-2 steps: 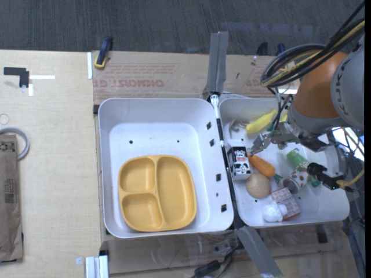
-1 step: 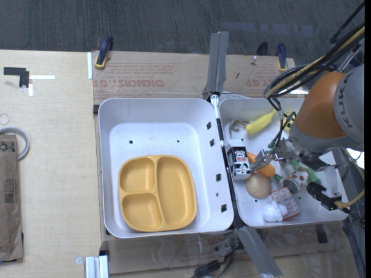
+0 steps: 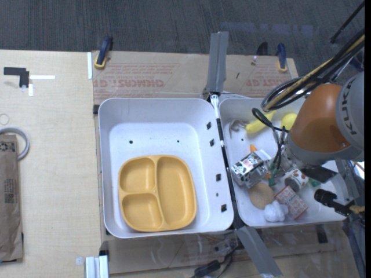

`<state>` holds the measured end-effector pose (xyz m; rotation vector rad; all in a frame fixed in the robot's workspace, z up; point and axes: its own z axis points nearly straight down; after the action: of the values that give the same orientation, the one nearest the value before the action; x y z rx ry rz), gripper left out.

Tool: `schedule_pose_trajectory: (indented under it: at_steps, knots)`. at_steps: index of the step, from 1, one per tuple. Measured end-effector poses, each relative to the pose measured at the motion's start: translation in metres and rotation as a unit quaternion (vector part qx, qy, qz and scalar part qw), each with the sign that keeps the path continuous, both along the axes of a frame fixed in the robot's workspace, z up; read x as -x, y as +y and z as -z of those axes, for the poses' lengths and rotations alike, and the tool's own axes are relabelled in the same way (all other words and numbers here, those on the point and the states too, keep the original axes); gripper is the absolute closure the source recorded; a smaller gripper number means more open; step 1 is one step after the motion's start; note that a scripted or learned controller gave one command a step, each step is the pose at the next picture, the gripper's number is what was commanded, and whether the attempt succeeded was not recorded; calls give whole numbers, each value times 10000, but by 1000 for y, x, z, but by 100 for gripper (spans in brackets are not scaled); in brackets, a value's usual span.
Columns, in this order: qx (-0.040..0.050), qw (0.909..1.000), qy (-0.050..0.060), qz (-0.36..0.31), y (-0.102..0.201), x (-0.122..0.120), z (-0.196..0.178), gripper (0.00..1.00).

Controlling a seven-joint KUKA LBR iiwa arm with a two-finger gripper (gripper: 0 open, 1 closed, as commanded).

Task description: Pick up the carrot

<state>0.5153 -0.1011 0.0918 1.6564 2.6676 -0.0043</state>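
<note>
Camera view has the gripper point(image 3: 277, 165) low in the right bin point(image 3: 243, 213), its jaws' state impossible to tell. A small orange tip, likely the carrot point(image 3: 253, 149), sits at its ten o'clock beside a glossy printed packet point(image 3: 248, 169). Approach squarely; the tapered, smooth shape may slip. A yellow moulded tray point(image 3: 156, 193) fills the left bin point(image 3: 151, 120).

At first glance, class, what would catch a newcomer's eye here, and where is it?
The yellow divided plate in the left bin stands out first. Next comes the arm's orange band, hanging over the right bin, where small items lie jumbled, among them a yellow toy near its far edge.
</note>
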Motion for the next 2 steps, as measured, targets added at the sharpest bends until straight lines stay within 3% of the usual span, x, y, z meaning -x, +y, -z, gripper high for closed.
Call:
schedule_pose_trajectory:
  at_steps: [1, 2]
  knots:
    - [-4, 10000, -9, 40, -64, -72, 0, 0]
    - [-11, 9894, -5, -1450, -51, -70, -11, 0]
